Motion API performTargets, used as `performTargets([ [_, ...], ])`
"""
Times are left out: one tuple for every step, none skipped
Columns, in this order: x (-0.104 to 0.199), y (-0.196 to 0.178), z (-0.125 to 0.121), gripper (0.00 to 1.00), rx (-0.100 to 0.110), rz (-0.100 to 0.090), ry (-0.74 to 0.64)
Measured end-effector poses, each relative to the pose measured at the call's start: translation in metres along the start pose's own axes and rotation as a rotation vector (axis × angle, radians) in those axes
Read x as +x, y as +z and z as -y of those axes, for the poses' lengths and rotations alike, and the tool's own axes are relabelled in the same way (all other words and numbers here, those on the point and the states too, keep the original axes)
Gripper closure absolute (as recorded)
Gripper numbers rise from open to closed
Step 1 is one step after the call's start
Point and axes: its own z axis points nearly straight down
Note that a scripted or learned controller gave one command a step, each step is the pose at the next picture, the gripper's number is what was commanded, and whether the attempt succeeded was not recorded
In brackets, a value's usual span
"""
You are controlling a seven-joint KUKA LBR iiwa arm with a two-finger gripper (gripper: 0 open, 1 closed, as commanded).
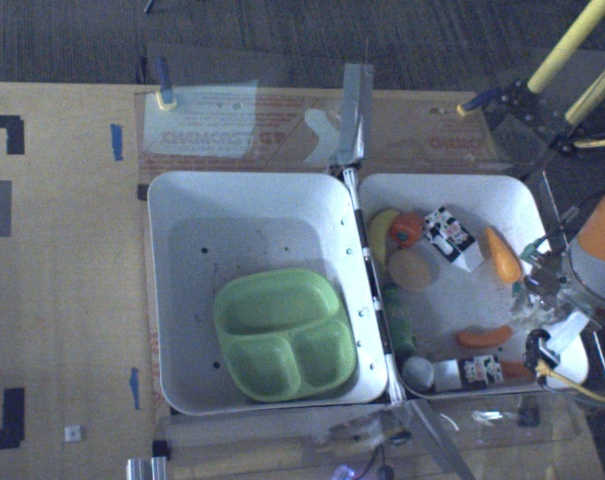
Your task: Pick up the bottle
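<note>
The bottle [460, 371] was seen lying on its side along the near wall of the right bin [522, 193], with its grey cap end toward the divider between the two bins and its printed label toward the right. An orange carrot-like piece [484, 337] was lying just behind it, and another orange piece [502, 255] was placed further back, near the right wall. A dark green object [396, 320] was lying along the left wall of the same bin, close to the cap of the bottle. At the back of this bin a yellow banana [381, 232], a red-orange fruit [405, 230], a round beige object [411, 270] and a small black-and-white carton [450, 236] were grouped together, some of them touching.

The gripper [542, 346] was located at the right edge of the right bin, near the label end of the bottle, but the bottle was not seen between its parts. Whether the gripper was wide or narrow could not be told, because the wrist and cables covered it.

In the left bin [182, 218] a green divided tray [282, 333] was lying toward the near right corner. Both bins were standing on the wooden worktop [62, 298], which carried blue tape marks [116, 141].
</note>
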Motion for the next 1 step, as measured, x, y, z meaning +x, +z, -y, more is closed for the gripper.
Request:
performTargets([
  [-0.0004, -0.0092, -0.0002, 1.00, 0.000, 0.000, 0.002],
])
